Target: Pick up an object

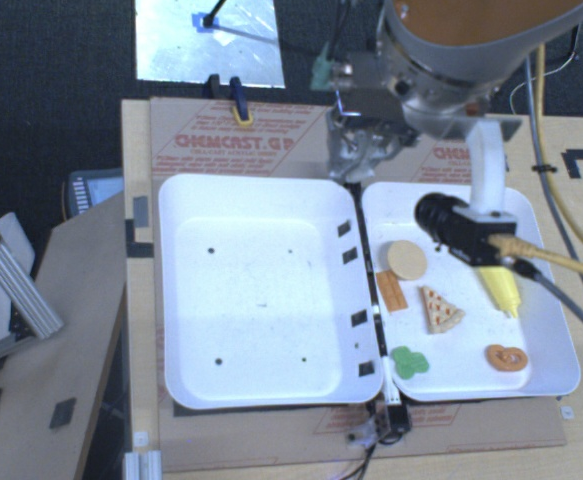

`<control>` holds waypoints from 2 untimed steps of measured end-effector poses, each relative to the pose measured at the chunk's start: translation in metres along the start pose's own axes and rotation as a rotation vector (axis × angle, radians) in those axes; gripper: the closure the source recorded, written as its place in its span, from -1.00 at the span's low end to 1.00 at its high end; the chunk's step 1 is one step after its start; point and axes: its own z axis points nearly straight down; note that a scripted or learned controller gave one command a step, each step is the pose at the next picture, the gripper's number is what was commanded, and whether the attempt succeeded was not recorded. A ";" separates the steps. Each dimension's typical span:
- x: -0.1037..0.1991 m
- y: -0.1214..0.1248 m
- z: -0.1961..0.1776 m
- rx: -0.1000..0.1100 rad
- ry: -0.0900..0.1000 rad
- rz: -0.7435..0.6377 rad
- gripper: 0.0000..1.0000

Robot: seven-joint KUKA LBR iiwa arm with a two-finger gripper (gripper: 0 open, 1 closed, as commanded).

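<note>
Over the right bin's (463, 368) far-left corner hangs the tool (356, 173); its grip cannot be told; pizza slice (440, 310) and pretzel (507, 358) lie inside.

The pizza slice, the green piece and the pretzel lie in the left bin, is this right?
No. The camera view shows the pizza slice, the green piece and the pretzel in the right bin, not the left.

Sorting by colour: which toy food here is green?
The small leafy piece in the right bin's front corner by the left bin; the others are tan, orange or yellow.
</note>
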 end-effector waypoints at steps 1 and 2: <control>0.050 0.042 0.001 -0.004 0.001 -0.008 1.00; -0.065 0.001 -0.001 -0.003 -0.001 0.008 1.00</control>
